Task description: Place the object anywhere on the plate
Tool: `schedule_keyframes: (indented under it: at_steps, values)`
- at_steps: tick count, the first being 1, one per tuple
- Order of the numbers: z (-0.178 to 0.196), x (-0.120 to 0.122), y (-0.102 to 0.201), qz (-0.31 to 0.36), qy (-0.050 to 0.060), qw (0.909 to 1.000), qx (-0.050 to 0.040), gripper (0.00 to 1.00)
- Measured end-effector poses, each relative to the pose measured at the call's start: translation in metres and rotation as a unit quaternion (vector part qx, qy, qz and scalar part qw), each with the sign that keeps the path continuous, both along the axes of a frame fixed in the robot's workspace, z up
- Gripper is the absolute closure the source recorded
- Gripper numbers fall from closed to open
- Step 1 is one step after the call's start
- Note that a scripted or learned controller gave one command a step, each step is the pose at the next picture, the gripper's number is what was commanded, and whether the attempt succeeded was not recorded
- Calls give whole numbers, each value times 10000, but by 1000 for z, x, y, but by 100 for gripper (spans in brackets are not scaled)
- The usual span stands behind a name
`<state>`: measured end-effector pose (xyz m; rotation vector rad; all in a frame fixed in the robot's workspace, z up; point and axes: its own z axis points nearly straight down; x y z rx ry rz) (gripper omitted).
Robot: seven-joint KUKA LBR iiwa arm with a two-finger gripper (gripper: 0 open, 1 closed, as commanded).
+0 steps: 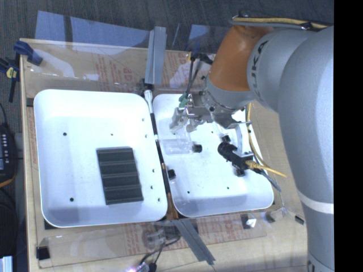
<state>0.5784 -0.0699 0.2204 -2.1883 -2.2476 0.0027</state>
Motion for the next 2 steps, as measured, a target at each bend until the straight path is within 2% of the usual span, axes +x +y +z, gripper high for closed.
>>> schedule_keyframes:
  at_steps: [1,2]
  values:
    - [15,56,102,-408,-7,9992,-7,100]
    - [71,78,140,-2117,-9,9773,-13,100]
